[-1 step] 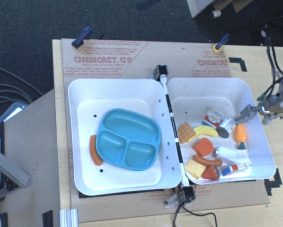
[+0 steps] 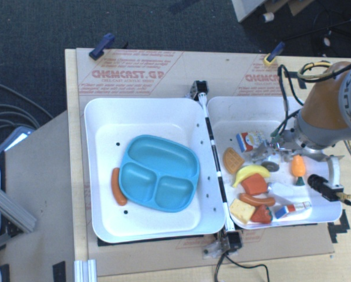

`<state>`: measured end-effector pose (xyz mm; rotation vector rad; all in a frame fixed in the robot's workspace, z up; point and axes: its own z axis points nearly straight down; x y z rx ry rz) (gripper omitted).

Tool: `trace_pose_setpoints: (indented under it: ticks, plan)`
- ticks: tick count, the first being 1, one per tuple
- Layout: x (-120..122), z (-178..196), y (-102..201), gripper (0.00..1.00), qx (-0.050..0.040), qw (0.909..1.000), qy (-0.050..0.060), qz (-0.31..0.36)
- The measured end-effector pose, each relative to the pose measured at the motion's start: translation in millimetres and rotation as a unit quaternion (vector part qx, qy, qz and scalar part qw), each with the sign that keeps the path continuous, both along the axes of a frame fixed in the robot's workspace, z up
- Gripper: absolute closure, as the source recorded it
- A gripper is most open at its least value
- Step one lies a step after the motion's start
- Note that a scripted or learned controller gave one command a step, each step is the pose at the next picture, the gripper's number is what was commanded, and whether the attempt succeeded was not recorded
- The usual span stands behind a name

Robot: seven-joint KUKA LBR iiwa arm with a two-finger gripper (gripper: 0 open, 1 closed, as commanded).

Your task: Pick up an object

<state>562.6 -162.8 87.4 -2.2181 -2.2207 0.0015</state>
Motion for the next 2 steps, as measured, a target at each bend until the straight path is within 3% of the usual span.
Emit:
trace_pose_setpoints:
  ticks: [1, 2]
  plan:
    - [0.7, 10.4, -0.5, 1.0, -0.0006, 1.0, -0.001, 0.0]
    - [-3.2, 97.4, 91.7, 1.0, -0.0002, 1.0, -0.001, 0.0]
